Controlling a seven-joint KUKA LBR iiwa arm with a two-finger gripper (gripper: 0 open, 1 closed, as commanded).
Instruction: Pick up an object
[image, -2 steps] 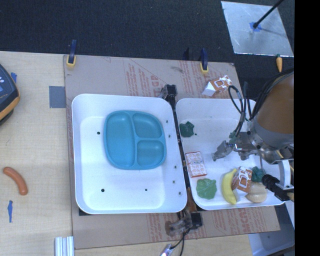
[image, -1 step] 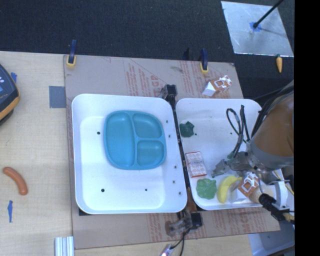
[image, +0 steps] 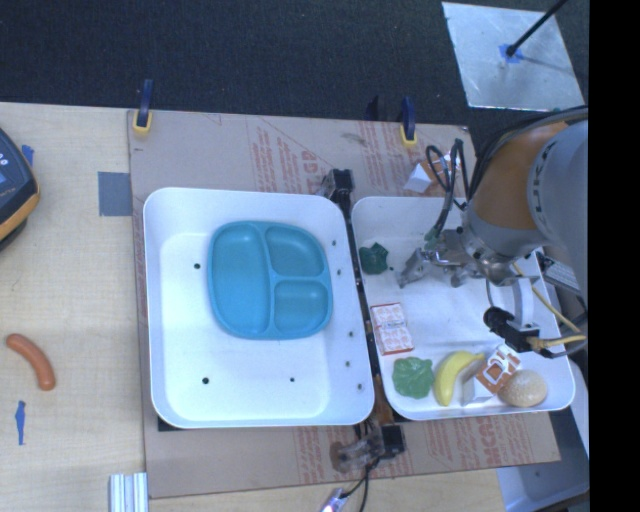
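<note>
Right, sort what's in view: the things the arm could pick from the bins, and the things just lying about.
For the job:
- end effector
- dark green piece
- red-and-white packet
- green leafy toy
- banana
- bread roll
- blue divided plate

Lying about:
- sausage on the bench
- yellow-and-black device at the left edge
- blue clamps

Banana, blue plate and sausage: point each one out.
banana (image: 455, 374), camera view, middle of its yellow curve.
blue plate (image: 270, 279), camera view, ridge where its three compartments meet.
sausage (image: 31, 360), camera view, middle of its length.
</note>
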